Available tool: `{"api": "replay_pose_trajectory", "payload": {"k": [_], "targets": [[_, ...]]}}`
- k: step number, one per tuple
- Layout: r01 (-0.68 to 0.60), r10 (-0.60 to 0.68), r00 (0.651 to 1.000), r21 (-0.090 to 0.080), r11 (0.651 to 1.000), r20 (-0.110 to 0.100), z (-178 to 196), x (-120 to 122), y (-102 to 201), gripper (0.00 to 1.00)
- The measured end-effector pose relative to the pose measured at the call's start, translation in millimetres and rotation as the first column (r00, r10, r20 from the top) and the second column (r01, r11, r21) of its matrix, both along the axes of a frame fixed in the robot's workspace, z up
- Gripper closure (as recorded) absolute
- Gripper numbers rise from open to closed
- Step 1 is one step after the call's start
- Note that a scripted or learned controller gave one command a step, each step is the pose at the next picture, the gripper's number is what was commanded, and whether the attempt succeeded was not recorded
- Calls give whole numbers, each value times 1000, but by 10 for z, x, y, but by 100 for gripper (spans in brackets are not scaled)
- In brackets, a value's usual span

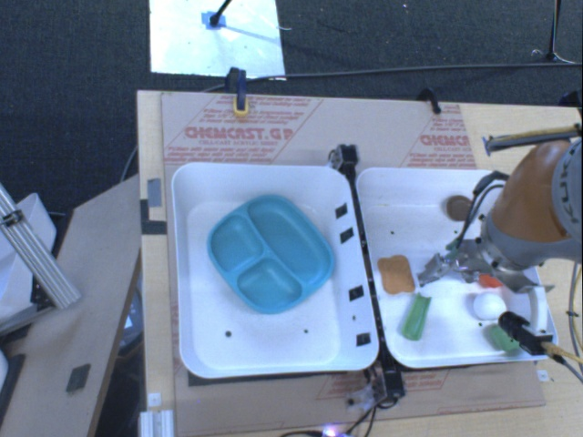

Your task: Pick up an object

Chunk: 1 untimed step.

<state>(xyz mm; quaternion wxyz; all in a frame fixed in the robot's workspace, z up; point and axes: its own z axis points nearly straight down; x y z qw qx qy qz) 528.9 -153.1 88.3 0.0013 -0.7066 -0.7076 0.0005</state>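
From my feed I see a tan bench (273, 121) on dark floor, carrying two white bins. The left bin (196, 335) holds a blue divided plate (270, 252). In the right bin (401, 194) lie a brown slice (396, 274), green stick (417, 317), white egg (488, 305) and brown round piece (457, 208); the gripper (435, 268) hovers beside the slice, fingers spread, gripping nothing.

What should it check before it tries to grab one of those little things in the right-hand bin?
1. Objects within reach in the right bin: ok; tan piece, green stick, white ball lie there.
2. Gripper near a target: ok, hovering beside the tan piece.
3. Gripper open: cannot tell.
4. Anything held already: cannot tell.
5. Blue plate out of the way: ok, it sits in the left bin.
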Motion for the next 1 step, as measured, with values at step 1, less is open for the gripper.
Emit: {"api": "replay_pose_trajectory", "payload": {"k": [1], "targets": [[1, -1, 1000, -1, 1000, 5, 132, 14, -5, 100]]}}
